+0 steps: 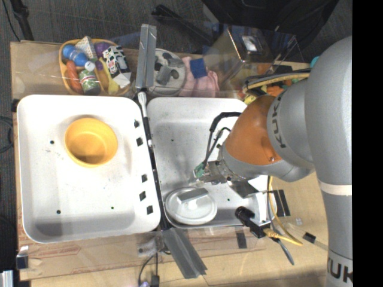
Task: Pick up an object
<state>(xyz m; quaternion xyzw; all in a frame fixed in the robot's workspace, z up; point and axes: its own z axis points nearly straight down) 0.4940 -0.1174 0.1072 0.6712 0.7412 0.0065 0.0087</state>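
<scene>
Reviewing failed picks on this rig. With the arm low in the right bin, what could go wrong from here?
1. The round white plastic lid lies flat near the right white bin's front wall; a flat thing may slip from a pinch.
2. The grey arm covers much of that bin, so the camera may miss a failed grasp.
3. The yellow plastic bowl sits in the left white bin, across the divider.

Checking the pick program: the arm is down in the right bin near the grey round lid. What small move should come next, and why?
Probably a short descent toward the grey lid. The gripper sits just above its far edge in the right bin, with nothing visibly held.
</scene>
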